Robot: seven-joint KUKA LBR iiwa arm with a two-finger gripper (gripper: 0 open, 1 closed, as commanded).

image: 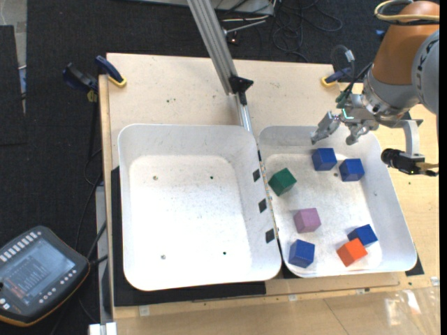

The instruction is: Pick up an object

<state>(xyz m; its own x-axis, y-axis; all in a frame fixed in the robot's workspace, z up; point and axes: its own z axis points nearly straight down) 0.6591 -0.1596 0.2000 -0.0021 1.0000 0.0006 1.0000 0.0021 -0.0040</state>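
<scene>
My gripper [341,131] hangs over the far end of the right bin [391,208], fingers spread open with nothing between them. Just below it lie two blue cubes, one [323,159] almost under the fingers and another [350,169] slightly right of it. Closer to the bin's left wall rests a green cube [282,181]. A purple cube [306,220] sits mid-bin. Along the near end are a blue cube [302,252], an orange cube [351,252] and a further blue cube [363,234] touching the orange one.
The left bin [133,187] lies beside the right one, sharing a middle wall. A slanted metal pole [216,47] crosses the back of the bench. Clamps sit at the back corners [112,72]. A teach pendant [35,274] lies at the lower left.
</scene>
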